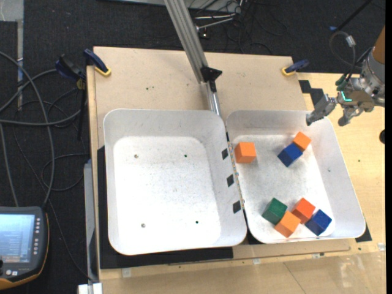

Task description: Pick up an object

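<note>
Dark carpet strewn with cables surrounds a pale wooden bench (159,78), clamped at its far corners, and on it sit two shallow white bins side by side. Nothing but specks shows on the floor of the left bin (162,179); the right bin (343,182) holds all the blocks.

From the right edge the grey arm (376,66) reaches in, and its gripper (331,110) hangs above the far right corner of the right bin, its two fingers spread apart with nothing between them.

Nearest to it lies a pair of touching blocks, an orange block (301,141) with a blue block (289,155) against its near-left side; both sit down and to the left of the gripper, close by. This pair's long axis runs on a slant from far right to near left. A lone orange cube (245,152) stands further left, near the dividing wall, well apart from the rest. At the near end a cluster crowds together: a green block (274,211), two orange ones (303,208) (286,224) and a second blue one (318,222).

Judging by position, the orange block of the near pair is the shortest reach, though its blue neighbour leaves little room for a finger on that side; the lone cube offers free sides all round.
</note>
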Controlling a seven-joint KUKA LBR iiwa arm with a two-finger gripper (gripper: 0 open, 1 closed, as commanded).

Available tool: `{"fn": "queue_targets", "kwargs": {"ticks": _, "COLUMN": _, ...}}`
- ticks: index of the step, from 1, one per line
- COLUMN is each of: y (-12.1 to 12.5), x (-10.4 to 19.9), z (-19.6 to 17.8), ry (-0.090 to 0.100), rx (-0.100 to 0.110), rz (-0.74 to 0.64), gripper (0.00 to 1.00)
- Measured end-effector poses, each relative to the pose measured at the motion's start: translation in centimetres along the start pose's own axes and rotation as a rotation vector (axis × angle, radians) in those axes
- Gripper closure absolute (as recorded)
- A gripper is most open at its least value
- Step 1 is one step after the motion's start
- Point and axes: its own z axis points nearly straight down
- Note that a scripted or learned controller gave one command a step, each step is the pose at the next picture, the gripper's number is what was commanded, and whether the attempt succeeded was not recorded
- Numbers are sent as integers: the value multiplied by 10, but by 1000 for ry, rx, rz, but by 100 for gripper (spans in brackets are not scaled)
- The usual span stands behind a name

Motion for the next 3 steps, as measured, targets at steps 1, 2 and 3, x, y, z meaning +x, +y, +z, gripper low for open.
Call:
{"fn": "queue_targets", "kwargs": {"ticks": 1, "y": 1, "x": 0, "z": -3, "ry": -2, "rx": -4, "rz": -2, "gripper": 0}}
{"fn": "queue_targets", "kwargs": {"ticks": 2, "y": -3, "x": 3, "z": 49, "ry": 0, "rx": 1, "rz": 2, "gripper": 0}}
{"fn": "queue_targets", "kwargs": {"ticks": 3, "y": -6, "x": 7, "z": 113, "ry": 0, "rx": 2, "rz": 2, "gripper": 0}}
